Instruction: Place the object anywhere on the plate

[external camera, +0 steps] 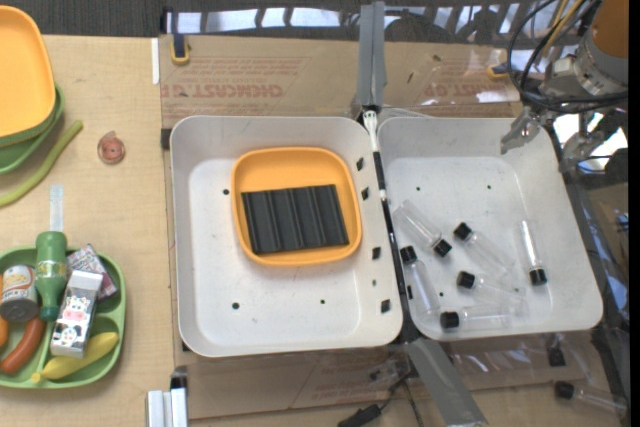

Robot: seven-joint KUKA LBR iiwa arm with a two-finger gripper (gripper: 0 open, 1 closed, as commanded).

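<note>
An orange plate (296, 177) lies in the left bin (200, 245), toward its far side. A black ridged rectangular object (297, 219) rests flat on the plate's middle. My gripper (548, 139) hangs over the far right corner of the right bin (560, 315), well away from the plate. It is open, and nothing is between its fingers (519, 130).
Several clear tubes with black caps (470, 270) lie scattered in the near half of the right bin. Left of the bins, the bench holds a green tray of toy food (60, 320) and stacked orange and green dishes (20, 85). A cardboard wall (270, 80) runs behind the bins.
</note>
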